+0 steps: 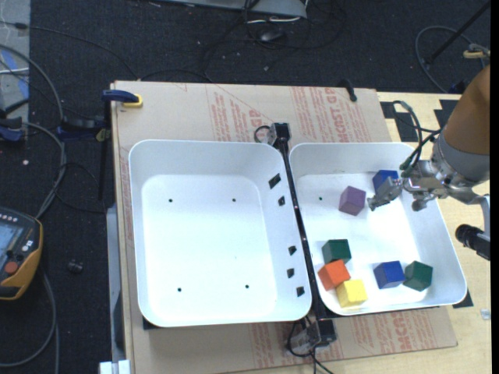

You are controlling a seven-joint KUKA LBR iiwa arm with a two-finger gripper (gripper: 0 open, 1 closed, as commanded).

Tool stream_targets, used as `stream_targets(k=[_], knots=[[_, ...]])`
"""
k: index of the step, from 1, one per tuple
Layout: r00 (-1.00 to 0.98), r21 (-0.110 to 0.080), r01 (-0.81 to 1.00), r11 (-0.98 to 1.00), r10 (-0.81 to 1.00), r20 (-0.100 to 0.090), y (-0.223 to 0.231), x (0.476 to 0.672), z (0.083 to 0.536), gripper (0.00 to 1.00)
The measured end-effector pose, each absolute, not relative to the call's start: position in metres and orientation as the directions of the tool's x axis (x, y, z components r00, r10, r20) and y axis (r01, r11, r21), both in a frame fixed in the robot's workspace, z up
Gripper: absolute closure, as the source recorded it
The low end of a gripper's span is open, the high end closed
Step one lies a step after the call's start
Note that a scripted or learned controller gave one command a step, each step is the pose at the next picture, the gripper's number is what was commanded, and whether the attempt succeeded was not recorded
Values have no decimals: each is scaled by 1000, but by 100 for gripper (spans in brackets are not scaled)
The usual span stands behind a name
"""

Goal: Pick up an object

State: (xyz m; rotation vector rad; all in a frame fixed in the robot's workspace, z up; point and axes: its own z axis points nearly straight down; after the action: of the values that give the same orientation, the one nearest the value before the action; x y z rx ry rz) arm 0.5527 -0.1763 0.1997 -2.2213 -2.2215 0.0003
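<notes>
You get even, bright overhead light; the two white bins [210,232] read almost blown out, with only soft, faint shadows along their inner walls. The dark floor [70,22] at the far side swallows detail. The arm [472,135] at the right edge looks slightly blurred; the small cubes stay sharp.

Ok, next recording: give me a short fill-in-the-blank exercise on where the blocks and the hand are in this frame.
1. All the blocks lie in the ____ bin.
2. The block nearest the hand, partly behind it, is ____ in colour.
3. The orange block touches a ____ block just below it.
4. The purple block sits ____ from the other blocks, touching none.

Missing words: right; blue; yellow; apart
</notes>
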Motion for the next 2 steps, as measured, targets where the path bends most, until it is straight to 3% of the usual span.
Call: stream_targets(k=[1,2], knots=[[-4,-7,1000,4,1000,2,-112,555,84,0],[-2,6,1000,2,1000,-1,-118,523,90,0]])
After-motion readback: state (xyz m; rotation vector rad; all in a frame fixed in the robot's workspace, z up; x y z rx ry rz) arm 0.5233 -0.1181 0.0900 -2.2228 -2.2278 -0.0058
